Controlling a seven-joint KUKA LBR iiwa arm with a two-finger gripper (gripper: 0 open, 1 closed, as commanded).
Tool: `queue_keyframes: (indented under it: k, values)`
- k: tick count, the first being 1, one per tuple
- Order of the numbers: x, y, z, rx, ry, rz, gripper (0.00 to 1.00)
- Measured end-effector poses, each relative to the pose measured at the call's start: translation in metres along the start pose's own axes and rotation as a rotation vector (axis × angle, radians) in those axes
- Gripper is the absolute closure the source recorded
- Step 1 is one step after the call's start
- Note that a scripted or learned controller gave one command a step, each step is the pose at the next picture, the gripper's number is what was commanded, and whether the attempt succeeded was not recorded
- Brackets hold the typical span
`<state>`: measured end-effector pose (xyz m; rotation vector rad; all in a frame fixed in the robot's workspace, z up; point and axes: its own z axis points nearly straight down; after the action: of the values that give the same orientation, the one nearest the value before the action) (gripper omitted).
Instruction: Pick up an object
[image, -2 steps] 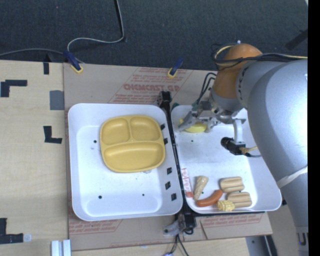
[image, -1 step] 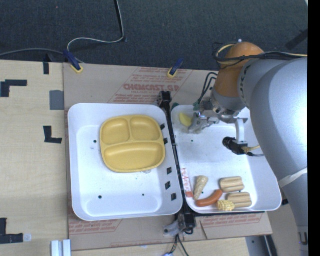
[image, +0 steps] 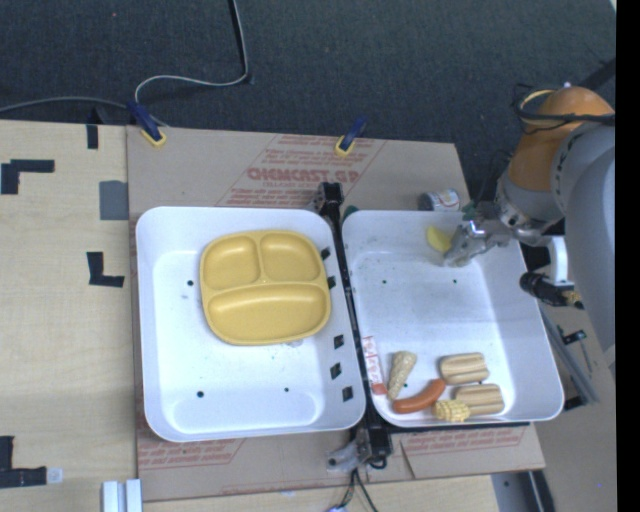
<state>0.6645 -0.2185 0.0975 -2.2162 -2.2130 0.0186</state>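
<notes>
My gripper (image: 462, 243) hangs low over the far end of the right bin (image: 520, 400), close to its back wall, and from this slanted view I cannot tell how it is set or whether it has anything. Just to its left, touching or nearly touching, sits a small yellow piece (image: 438, 238); it is too small and part-hidden for me to name, but it looks like a light plastic toy. The other candidates lie well away from the gripper, toward the near end of the same bin: a pale corn cob (image: 400, 372), an orange sausage (image: 418, 397), two tan bread rolls (image: 470, 383) stacked side by side, and a small yellow corn piece (image: 452, 410) tucked against them. Across the divider, well to the gripper's left, a yellow divided plate (image: 266, 285) rests in the left bin (image: 160, 330). I judge the yellow piece the natural pick, being nearest. It should be light, stiff and rather slick, so I'd close across its narrowest span, centred, since an off-centre pinch could squirt it against the bin wall. The plate I'd avoid: broad, flat, only graspable at the rim.
</notes>
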Motion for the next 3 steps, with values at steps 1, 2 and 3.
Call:
queue_keyframes:
  k: [1,2,3]
  values:
    - [0.001,0.002,-0.001,-0.006,0.000,-0.001,0.00]
    - [-0.003,0.002,0.012,0.002,0.007,-0.006,0.00]
    - [-0.003,0.002,0.013,0.002,0.006,-0.007,0.00]
